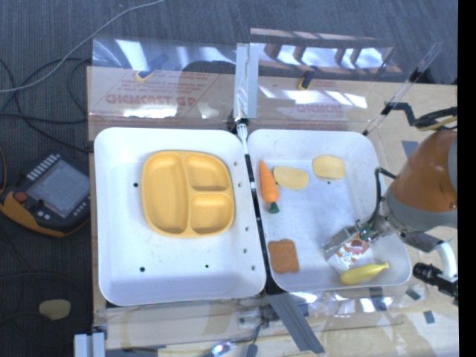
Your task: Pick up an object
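Dark grey carpet all round, with a loose white cable at the upper left of the frame and a handheld control pendant (48, 192) at the left edge; on the bench, clear plastic sheets along the top and two shallow white bins side by side. In the left bin (119, 266), just a yellow divided plate (188, 193), three compartments, nothing in any of them. In the right bin (327, 207), an orange carrot (268, 184) close by the centre wall, two pale yellow flat pieces (291, 178) (329, 166) near the top, a brown square piece (283, 256) at the lower left, a yellow banana (364, 272) along the bottom rim. Reaching in from the right, the grey arm with its orange band (428, 173), and down at the lower right of that bin the gripper (349, 242), set low over a small white-and-red thing (355, 251) lying just above the banana. Looks like the grasp step itself: down at the pick, nothing lifted yet by the look of it. Cannot tell whether the claw is spread or pressed together, nor whether anything is pinched, too small and cluttered there. Next, probably, calls for a firm close on the white-and-red thing and a straight lift clear of the banana and the near rim.
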Robot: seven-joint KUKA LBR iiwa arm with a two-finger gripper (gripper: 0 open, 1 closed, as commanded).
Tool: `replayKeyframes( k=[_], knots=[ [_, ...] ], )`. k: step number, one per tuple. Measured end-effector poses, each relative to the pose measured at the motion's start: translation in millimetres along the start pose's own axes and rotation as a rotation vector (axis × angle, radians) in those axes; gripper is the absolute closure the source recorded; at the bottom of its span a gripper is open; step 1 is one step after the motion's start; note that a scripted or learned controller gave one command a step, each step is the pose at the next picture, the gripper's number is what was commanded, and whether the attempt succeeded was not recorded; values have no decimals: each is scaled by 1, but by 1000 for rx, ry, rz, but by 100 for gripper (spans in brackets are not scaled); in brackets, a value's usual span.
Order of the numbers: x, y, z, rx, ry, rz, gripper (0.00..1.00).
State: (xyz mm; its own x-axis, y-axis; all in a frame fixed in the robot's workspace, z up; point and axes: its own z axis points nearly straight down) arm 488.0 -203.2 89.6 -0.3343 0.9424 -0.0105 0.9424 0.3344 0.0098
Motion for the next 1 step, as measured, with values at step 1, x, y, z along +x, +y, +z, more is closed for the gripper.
replayKeyframes(
  k=[1],
  knots=[
    [-16,69,2,4,3,253,0]
  ],
)
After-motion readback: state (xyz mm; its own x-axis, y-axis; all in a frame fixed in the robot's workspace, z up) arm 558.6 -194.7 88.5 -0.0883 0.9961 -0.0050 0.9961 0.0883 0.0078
